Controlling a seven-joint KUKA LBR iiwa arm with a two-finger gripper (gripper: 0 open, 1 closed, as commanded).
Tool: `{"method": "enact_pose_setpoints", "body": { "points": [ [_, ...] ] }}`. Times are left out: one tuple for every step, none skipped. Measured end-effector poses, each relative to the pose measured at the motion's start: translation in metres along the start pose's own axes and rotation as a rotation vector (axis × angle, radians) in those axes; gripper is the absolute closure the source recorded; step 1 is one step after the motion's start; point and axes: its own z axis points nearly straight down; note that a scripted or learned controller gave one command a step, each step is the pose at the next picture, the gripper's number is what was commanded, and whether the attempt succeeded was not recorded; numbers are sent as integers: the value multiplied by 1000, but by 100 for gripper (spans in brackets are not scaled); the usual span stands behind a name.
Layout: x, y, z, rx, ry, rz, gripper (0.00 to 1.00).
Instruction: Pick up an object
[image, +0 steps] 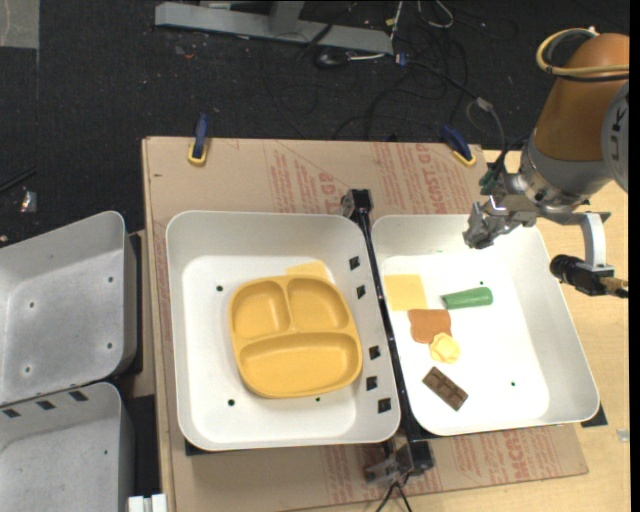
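Red printed lettering on the cardboard sheet (300, 165) under the bins, upside down, not legible

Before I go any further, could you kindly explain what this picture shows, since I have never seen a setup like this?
This is a single camera fixed above a workbench, looking down at a slant. The grey robot arm with an orange band reaches in from the right; its two-finger gripper hangs over the far edge of the right white bin, with nothing visible between its fingers. In that bin lie small toy foods: a pale yellow flat square, a green stick-shaped piece, an orange-brown flat piece, a small yellow lump and a dark brown bar. The left white bin holds a yellow plastic divided tray, with a pale yellow piece peeking out behind it.
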Motion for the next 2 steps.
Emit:
{"method": "enact_pose_setpoints", "body": {
  "points": [
    [37,-24,-2,0,-1,2,100],
    [82,-52,-10,1,0,0,100]
  ]
}}
